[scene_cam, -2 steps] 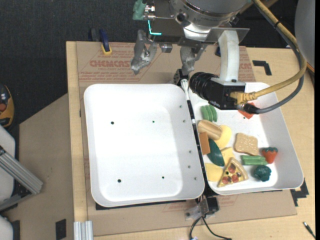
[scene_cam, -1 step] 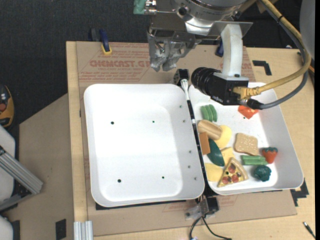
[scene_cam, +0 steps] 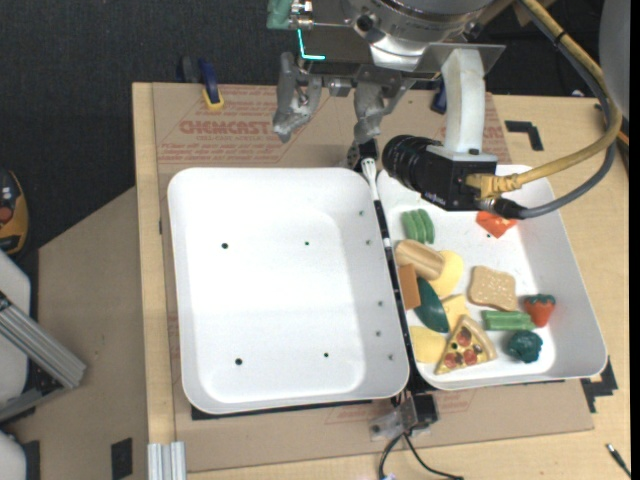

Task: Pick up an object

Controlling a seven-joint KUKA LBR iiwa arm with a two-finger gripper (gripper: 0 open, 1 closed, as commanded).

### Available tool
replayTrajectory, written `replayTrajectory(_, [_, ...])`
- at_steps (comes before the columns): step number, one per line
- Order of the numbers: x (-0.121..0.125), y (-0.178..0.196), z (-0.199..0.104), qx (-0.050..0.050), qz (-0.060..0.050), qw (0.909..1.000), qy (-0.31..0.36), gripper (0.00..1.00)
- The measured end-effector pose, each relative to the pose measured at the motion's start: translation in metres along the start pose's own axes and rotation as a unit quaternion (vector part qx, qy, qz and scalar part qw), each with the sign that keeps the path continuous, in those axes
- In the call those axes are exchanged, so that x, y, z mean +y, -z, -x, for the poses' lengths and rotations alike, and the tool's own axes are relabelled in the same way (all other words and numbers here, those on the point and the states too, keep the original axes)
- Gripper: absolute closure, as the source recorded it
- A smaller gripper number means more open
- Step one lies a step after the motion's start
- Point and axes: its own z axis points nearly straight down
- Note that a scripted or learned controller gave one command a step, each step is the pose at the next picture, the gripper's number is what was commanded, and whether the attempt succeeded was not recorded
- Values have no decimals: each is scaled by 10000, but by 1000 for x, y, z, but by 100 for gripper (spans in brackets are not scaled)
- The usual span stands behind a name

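Gripper (scene_cam: 328, 118) hangs above the bins' far edge, fingers spread apart, nothing between them. Toy food pile (scene_cam: 462, 303) lies below and right of it, in the right bin (scene_cam: 575, 268).

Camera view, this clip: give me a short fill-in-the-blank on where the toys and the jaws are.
1. All the toy food lies in the ____ bin.
2. The pizza slice lies at that bin's ____ edge.
3. The gripper hangs over the ____, beyond the left bin, with its jaws apart.
4. The bread slice lies just above the green ____.

Missing words: right; near; cardboard; bean
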Motion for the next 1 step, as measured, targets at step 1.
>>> replayTrajectory(1, [0,11,-1,10,22,10000,9,100])
